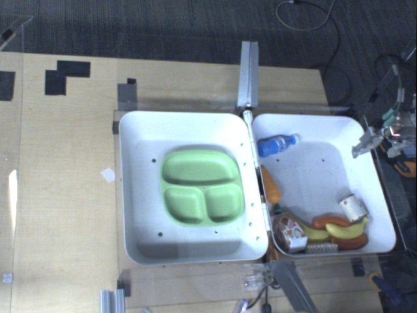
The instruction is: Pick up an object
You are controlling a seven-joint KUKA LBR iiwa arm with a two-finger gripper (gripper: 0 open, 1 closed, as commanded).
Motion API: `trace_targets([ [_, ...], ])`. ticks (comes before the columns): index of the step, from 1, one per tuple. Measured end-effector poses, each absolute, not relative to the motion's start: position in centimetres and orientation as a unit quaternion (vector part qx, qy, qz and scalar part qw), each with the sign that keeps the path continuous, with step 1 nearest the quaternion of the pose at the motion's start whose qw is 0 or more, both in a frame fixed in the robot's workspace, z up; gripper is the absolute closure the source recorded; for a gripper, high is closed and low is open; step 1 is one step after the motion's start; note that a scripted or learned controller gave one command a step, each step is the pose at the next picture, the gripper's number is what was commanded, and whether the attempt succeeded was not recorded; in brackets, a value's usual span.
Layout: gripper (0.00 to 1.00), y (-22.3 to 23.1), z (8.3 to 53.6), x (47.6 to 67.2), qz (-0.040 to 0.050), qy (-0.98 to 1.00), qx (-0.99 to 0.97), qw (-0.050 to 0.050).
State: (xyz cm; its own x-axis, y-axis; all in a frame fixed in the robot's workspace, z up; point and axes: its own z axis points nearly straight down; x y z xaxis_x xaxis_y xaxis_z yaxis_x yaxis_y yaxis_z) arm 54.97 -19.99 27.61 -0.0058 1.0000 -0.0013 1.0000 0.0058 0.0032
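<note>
The right bin (313, 171) holds a blue bottle (277, 145) lying at its back left. An orange carrot-like piece (270, 188) rests against the left wall. Along the front lie a brown-and-white snack pack (291, 233), a yellow banana (346, 228), a red sausage (324, 222) and a small white can (353, 207). My gripper (376, 141) hovers at the bin's far right rim, well away from all of these, with nothing visibly in it.
A green three-compartment tray (202, 186) lies in the middle of the left bin (133, 175). A metal post (248, 77) stands behind the divider between the bins. Cables and hardware crowd the right edge.
</note>
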Motion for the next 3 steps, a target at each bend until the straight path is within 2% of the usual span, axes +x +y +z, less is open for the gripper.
trace_targets([
  [1,0.00,-20.6,32.5,48.8,0.0011,0.805,0.594,0.003],
  [2,1.00,-20.6,33.7,49.0,0.0024,0.806,0.592,0.007],
  [3,1.00,-19.1,43.7,49.6,0.0015,0.722,0.692,0.003],
])
